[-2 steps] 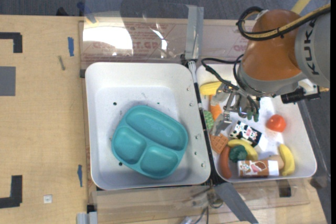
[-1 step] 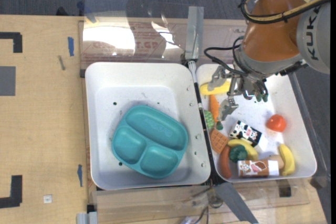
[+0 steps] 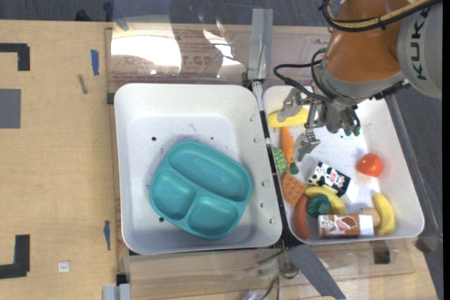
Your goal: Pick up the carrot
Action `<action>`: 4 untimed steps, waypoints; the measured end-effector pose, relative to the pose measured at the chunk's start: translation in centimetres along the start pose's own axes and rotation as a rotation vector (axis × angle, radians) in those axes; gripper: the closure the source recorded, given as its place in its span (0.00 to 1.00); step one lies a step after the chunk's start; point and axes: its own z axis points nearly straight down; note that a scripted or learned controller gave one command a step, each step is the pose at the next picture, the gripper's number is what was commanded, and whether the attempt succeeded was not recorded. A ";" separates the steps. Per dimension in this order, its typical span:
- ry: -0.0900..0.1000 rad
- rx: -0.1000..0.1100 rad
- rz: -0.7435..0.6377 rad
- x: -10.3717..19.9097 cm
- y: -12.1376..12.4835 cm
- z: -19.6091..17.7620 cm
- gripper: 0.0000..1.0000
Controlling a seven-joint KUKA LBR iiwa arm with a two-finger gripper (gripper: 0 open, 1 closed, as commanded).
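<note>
Hovering gripper just right of carrot, right bin.

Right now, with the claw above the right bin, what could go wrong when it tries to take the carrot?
1. The carrot lies tight against the bin's left wall, so one finger may hit the wall.
2. A yellow toy and a waffle piece sit close to its ends; the claw could catch these instead.
3. The carrot may get pushed and slide away.
</note>
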 end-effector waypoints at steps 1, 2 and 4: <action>0.004 -0.002 0.051 0.4 -0.5 0.0 0.00; 0.000 0.000 0.015 -1.3 0.3 0.0 0.00; 0.012 -0.003 -0.252 2.3 -6.5 5.0 0.00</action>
